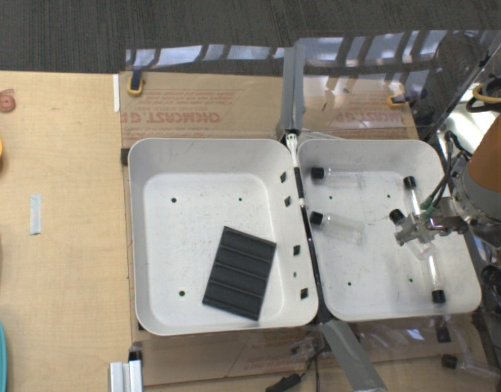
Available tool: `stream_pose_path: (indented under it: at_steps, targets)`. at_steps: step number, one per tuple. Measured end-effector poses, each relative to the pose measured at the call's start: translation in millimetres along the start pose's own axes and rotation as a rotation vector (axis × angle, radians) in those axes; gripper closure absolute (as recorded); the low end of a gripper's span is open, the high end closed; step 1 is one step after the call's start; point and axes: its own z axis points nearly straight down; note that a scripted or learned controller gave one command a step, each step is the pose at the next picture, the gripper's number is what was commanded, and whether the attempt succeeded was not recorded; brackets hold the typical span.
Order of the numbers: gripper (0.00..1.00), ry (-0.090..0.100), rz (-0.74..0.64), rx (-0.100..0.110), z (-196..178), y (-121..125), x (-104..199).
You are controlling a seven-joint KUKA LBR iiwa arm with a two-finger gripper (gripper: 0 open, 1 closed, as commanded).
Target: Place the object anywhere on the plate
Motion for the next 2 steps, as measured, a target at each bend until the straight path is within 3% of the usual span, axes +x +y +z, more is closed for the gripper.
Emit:
stream_pose_path:
  at_steps: [1, 2]
  targets:
    - [1.0, -0.001, -0.088, 0.003, 32.2, 129.8, 32.6]
    - [1.0, 0.0, 0.067, 0.003, 9.5, 45.6, 115.5]
